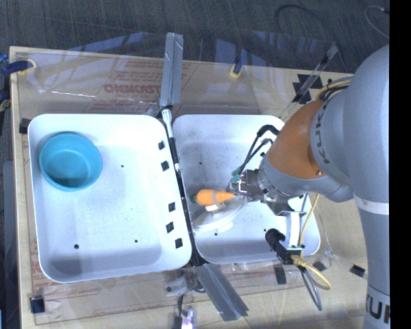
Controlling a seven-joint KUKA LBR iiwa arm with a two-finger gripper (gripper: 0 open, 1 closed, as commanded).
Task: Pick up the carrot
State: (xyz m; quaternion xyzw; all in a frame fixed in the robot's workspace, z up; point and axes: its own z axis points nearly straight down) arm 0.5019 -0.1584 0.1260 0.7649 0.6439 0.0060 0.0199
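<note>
The orange carrot [211, 197] with a green stem end is in the right bin [212, 132], near its left wall. It lies level, and its pale shadow falls apart from it on the bin floor, so it hangs above the floor. My gripper [238, 190] comes in from the right under the grey wrist with the orange band and is shut on the carrot's stem end. The wrist hides the upper part of the gripper.
A blue bowl [70, 160] sits in the far left corner of the left bin [123, 252]. A divider with black clips [172, 204] runs between the bins. Cables and a black fitting [277, 244] hang by the right bin's front right corner.
</note>
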